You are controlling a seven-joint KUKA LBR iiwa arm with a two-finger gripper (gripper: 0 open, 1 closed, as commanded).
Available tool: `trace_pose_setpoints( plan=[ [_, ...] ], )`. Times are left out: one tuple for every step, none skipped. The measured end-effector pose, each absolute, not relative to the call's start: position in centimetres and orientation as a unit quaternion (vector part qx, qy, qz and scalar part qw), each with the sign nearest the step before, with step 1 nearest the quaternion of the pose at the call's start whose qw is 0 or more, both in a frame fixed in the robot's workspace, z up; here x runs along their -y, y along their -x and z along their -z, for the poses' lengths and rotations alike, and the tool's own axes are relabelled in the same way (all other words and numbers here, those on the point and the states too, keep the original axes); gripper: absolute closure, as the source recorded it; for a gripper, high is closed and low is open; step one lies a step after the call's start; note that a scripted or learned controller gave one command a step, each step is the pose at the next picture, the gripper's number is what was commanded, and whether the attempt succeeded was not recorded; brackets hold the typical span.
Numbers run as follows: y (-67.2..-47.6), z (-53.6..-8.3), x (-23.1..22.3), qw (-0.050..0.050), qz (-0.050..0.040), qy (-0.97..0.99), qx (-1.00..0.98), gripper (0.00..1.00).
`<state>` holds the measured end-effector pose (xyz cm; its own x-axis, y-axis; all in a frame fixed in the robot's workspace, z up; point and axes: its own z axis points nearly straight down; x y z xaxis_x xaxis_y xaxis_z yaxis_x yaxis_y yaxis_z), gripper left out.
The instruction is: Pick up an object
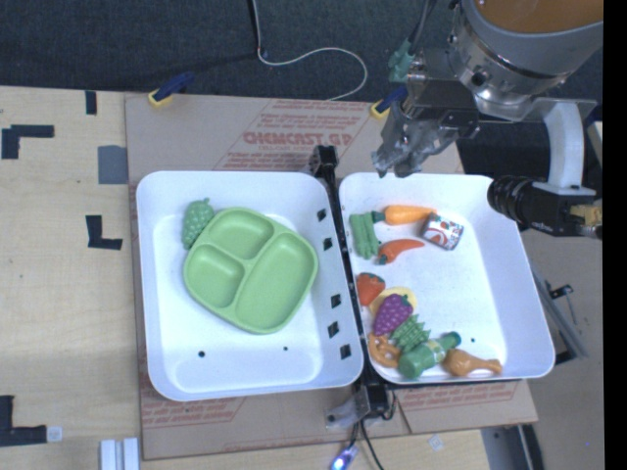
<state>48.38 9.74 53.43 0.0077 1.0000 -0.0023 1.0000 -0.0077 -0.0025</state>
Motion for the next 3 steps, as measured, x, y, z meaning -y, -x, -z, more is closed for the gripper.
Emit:
trace_pose_setpoints(
  plan=[
    [-48.4, -53.5, -3.0, 0.0, -0.0011, 0.709, 0.705, 1.0],
    [-48.3, -53.5, 5.9, -0.001, -0.001, 0.71, 0.704, 1.0],
    [-48.3, -49.1, 12.3, 0.001, -0.0021, 0.709, 0.705, 1.0]
  ],
)
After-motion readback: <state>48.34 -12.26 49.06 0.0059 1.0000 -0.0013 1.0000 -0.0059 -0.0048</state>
